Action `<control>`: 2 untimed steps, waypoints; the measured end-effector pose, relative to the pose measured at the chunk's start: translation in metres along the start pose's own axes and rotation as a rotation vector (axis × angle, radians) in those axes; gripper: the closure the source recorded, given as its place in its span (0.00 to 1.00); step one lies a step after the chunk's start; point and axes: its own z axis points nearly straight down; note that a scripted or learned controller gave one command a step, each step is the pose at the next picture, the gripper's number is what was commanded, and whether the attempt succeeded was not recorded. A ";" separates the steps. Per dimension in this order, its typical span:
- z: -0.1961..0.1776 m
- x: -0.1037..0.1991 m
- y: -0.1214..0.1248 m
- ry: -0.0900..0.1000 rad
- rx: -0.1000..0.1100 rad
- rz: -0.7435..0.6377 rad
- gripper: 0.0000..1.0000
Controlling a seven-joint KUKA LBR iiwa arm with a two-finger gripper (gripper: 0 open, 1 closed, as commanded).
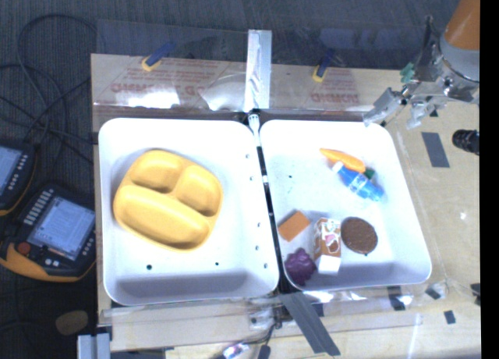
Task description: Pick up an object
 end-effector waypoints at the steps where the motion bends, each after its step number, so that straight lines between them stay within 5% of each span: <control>1: 0.186 0.005 -0.003 0.000 -0.003 -0.196 0.00; 2: 0.177 0.007 -0.003 0.003 -0.001 -0.197 1.00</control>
